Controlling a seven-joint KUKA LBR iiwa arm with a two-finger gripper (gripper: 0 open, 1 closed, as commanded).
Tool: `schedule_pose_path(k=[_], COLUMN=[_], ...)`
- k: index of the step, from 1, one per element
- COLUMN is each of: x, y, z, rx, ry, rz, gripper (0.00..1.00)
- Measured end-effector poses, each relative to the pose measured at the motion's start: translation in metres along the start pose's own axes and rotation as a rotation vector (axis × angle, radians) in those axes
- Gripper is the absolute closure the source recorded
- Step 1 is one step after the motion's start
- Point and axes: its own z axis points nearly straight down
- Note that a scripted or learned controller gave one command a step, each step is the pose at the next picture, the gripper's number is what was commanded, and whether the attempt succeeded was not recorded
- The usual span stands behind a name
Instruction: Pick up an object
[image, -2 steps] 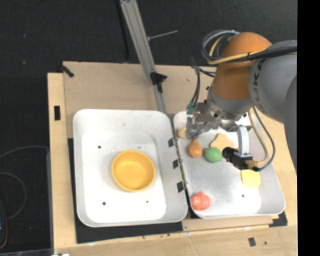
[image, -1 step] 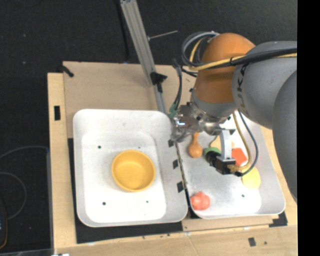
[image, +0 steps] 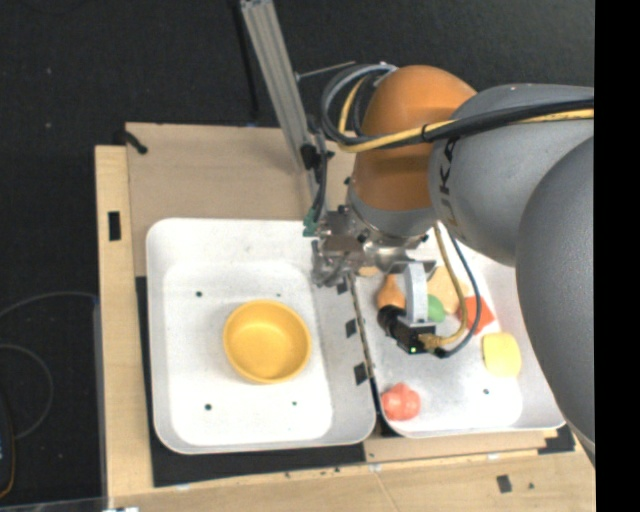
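Objects for the pick sit mostly in the right bin (image: 540, 415): we see a yellow block (image: 501, 353) at about 3 o'clock in that bin, a red-pink ball (image: 402, 401) at its 7 o'clock corner near the divider, and a cluster of an orange piece (image: 390, 293), a green piece (image: 436, 312) and a red-orange piece (image: 475, 312) just below the wrist. What those three are, we can't tell; cabling and gripper hardware partly cover them. Left bin (image: 170, 300) holds one yellow bowl (image: 265, 341), upright, roughly centre, slightly toward 5 o'clock, not touching any wall. Gripper (image: 340, 262) sits over the seam between the two bins, at the 12 o'clock end of that seam, under the orange band (image: 405, 140) of the arm (image: 540, 170). We cannot tell the state of the fingers: the metal head blocks them from this angle, and we see no object between them. Bowl is well apart from the gripper, toward 7 o'clock from it. Orange piece is just beside the gripper on its 4 o'clock side. Both bins rest on the tan counter (image: 200, 170); a grey metal strut (image: 275, 70) runs from 12 o'clock down to the gripper area. Yellow cable (image: 450, 335) loops around the cluster.
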Motion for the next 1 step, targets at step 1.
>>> schedule_pose_path(k=[1], x=[-0.0026], y=[0.0002], z=[0.0003], rx=[0.000], ry=[-0.001], rz=[0.005], gripper=[0.00])
